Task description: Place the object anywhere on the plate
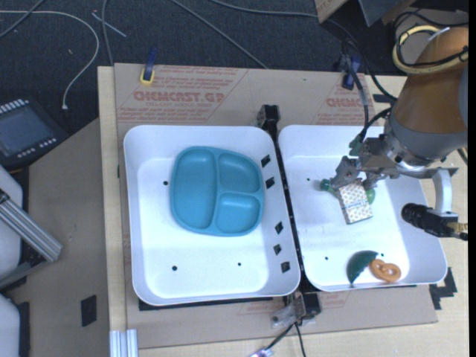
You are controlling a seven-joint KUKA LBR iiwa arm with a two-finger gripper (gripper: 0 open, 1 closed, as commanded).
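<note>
A blue divided plate (pixel 216 190) lies in the left bin (pixel 149 259). In the right bin (pixel 320 266), a small white packet with a dotted pattern (pixel 355 204) lies tilted near the middle. My gripper (pixel 358 180) hangs directly over the packet's upper end, and the arm comes in from the upper right. A small green piece (pixel 327 186) shows just left of the gripper. The gripper's body hides where it meets the packet.
A dark green leaf-shaped item (pixel 361 264) and an orange ring-shaped item (pixel 387 271) lie at the right bin's front edge. A black divider with clips (pixel 280 199) runs between the bins. Cables hang behind the right bin.
</note>
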